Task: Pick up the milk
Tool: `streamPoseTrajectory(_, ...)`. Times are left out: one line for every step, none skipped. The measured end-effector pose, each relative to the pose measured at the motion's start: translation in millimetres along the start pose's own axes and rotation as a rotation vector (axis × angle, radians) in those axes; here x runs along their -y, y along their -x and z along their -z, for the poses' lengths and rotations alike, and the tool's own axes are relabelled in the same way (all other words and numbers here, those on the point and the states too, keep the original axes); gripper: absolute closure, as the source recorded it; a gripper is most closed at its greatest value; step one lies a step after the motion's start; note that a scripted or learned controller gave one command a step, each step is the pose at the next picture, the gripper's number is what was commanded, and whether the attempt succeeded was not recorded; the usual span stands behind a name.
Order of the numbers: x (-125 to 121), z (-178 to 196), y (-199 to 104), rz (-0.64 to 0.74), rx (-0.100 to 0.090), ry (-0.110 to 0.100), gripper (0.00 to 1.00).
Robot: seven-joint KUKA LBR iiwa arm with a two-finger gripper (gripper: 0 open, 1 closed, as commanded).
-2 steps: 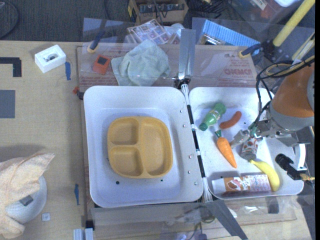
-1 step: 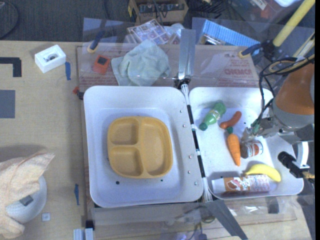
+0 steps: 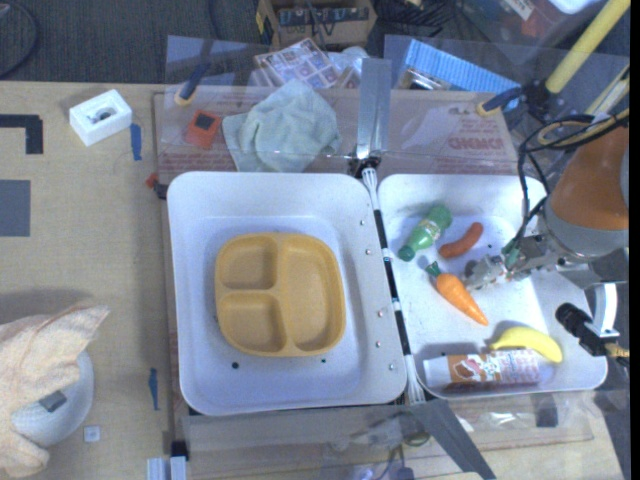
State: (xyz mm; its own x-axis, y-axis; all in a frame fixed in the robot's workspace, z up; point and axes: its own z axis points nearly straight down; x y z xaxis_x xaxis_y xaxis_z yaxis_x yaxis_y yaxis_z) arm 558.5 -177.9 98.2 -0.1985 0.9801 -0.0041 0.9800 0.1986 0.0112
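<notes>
Right bin (image 3: 420, 340), milk (image 3: 489, 368) lying left-right

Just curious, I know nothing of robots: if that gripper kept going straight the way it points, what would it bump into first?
Probably the carrot: the gripper points leftward just beside its top. Depth is unclear, so it might pass above.

You're looking at a robotics lab: two white bins (image 3: 190, 298) sit taped and clamped on a wooden bench (image 3: 70, 218), holding plastic toy food (image 3: 460, 296). At twelve o'clock, cardboard boxes (image 3: 312, 8) and loose cables (image 3: 230, 8) crowd what appears to be dark carpet.
</notes>
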Motion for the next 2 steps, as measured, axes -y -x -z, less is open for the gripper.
streamPoseTrajectory(-1, 10, 3, -0.004, 0.002, 0.004, 1.00)
streamPoseTrajectory(19, 118, -51, -0.036, -0.003, -0.011, 1.00)
